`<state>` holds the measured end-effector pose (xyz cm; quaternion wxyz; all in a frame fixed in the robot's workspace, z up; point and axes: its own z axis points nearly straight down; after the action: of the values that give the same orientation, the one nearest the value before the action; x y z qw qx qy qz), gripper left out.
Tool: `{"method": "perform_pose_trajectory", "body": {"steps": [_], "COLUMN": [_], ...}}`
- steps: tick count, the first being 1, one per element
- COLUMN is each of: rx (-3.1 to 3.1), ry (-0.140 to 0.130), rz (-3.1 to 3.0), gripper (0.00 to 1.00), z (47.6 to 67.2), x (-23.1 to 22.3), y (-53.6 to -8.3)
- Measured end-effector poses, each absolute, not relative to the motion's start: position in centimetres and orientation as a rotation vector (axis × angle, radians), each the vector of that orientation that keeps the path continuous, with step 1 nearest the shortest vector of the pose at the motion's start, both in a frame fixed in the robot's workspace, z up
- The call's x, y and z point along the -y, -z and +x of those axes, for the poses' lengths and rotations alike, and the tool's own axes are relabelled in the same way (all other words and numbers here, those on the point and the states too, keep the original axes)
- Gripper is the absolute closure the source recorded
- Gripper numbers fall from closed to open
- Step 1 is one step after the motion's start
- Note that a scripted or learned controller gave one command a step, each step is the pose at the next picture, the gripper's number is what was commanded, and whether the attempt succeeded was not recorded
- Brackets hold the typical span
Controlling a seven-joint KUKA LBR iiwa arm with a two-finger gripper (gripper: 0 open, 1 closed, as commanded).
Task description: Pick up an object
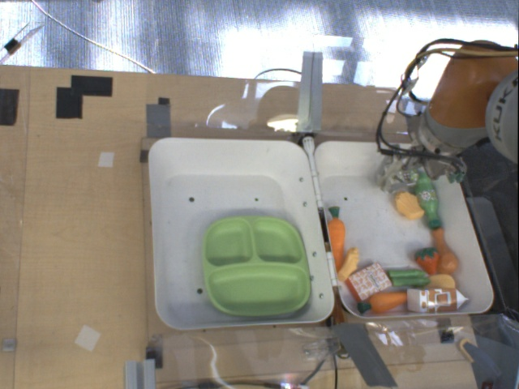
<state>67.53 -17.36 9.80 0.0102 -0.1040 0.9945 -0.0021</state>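
Part of dark lettering, seemingly "KU", stood on the grey arm at the right edge, while the small carton's print was too blurred to read.

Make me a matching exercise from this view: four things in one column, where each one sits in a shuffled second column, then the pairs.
Things:
1. green plate
2. gripper
3. white carton
4. long carrot

Places:
A. right bin's front edge
B. against the divider, in the right bin
C. left bin
D. right bin's far end, above a yellow piece

Pairs: 1-C, 2-D, 3-A, 4-B
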Motion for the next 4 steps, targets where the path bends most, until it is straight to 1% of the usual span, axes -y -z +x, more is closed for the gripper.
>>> {"method": "perform_pose_trajectory", "body": {"steps": [1, 2, 3, 4], "rx": [-3.091, -3.111, -2.998, -3.0], "ry": [0.006, -0.002, 0.01, 0.006], "rz": [-0.482, -0.297, -0.884, -0.888], "gripper": [1.0, 1.0, 1.0, 0.0], "z": [59.1, 67.4, 65.8, 65.8], "x": [19.0, 11.7, 15.7, 15.5], "y": [-9.0, -8.8, -16.3, -16.1]}}
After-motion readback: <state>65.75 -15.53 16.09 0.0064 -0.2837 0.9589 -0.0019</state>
